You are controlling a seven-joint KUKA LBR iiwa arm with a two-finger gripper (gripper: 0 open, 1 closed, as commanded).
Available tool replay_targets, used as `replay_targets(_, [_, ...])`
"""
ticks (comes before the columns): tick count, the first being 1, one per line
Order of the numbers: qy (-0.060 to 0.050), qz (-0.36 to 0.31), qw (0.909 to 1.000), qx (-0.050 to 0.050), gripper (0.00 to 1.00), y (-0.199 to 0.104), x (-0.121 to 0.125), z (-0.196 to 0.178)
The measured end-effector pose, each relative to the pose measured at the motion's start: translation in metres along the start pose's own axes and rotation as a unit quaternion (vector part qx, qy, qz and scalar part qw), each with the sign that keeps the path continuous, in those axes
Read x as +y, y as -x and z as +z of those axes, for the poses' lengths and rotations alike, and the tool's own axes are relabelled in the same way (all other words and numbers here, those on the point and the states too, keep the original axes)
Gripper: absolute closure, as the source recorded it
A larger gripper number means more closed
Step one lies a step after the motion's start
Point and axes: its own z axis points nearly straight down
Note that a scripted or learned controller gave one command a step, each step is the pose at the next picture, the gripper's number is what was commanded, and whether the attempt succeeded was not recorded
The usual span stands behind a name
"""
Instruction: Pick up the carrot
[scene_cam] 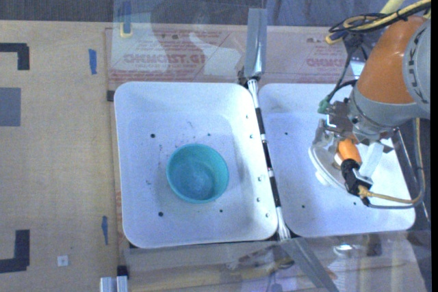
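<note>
The grey arm with its orange band [387, 72] reaches down into the right-hand shallow white plastic bin [294, 147], and its two-finger gripper [349, 157] sits low over the bin floor near the middle of that bin. A small orange object, which I take to be the carrot [347, 149], shows right at the gripper, seemingly between or just under the fingers; the wrist body and a dark cable fitting cover much of it, so I cannot tell whether the fingers are spread or closed, or whether they have the carrot at all.

The main risk from here is a lift that comes up empty. If the fingers straddle only the tip of the carrot, or press on it from above instead of on its sides, the tapered, smooth shape could squirt out as they close. It could also roll away across the slick bin floor toward the wall. A second risk is the fingertips driving into the bin floor, since the gripper seems very low already. That could flex or shift the bin.

The round turquoise plastic bowl [198, 173] sits in the left-hand white bin [137, 113], well apart from the gripper, so it should not interfere.
</note>
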Motion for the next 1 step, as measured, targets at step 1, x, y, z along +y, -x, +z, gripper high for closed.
replay_targets(1, [0.000,0.074,0.9972,0.000,1.00,0.0228,0.0170,-0.0319])
